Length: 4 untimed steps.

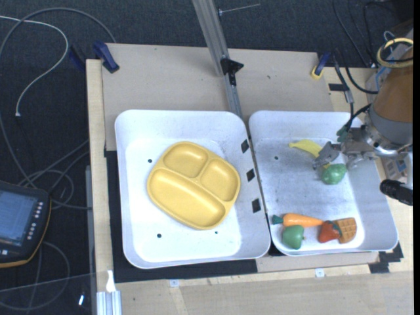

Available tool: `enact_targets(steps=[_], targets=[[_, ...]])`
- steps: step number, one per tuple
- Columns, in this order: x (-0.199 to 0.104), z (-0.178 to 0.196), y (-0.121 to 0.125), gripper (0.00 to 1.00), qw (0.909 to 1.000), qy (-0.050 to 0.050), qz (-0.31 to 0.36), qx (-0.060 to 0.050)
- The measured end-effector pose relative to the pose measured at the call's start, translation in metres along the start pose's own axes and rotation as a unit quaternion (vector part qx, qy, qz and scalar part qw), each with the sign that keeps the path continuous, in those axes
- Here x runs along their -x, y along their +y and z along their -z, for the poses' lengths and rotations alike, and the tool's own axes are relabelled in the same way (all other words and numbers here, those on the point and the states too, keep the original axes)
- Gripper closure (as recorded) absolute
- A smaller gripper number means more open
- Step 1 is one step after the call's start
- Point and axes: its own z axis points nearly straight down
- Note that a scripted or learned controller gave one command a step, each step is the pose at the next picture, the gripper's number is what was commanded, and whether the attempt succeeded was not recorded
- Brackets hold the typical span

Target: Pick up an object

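Camera view: fixed overhead, slanted; both bins on bench.
Gripper (331,157): over right bin (374,205), upper-right part. Fingers spread apart, nothing seen between them.
Green object (333,174): rounded, smooth, plastic-looking toy fruit/veg. Lies on right bin floor directly below fingertips, just beside/touching the left fingertip; contact not certain. Not lifted.
Banana (305,147): yellow, curved, smooth. Just left of gripper, apart from green object.
Carrot (302,220): orange, tapered, green tip at left. Near front edge of right bin, well apart from gripper.
Green pepper (293,236): rounded, glossy; just below carrot, touching or nearly.
Red/orange piece (338,230): red lobe plus orange part w/ grid texture; right of carrot, front of bin.
Left bin (131,176): white, shallow, rounded corners, speckled floor.
Yellow plate (193,184): smooth plastic, oval, three compartments; lies mid left bin, tilted diagonally.
Arm (394,104): grey w/ orange band, enters from right.
Bench (157,77): bare wood-coloured board, blue clamps at rear corners.
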Motion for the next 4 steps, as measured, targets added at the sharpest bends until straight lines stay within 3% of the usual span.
enact_targets(steps=[1,2,3,4], targets=[[-0.002,-0.039,0.010,0.00,0.9999,-0.004,-0.001,0.012],[-0.001,-0.043,0.013,0.00,0.9999,-0.005,0.000,0.015],[0.000,-0.033,0.014,1.00,0.9998,-0.007,0.001,0.017],[0.001,0.012,0.020,1.00,1.0000,-0.002,0.000,0.006]])
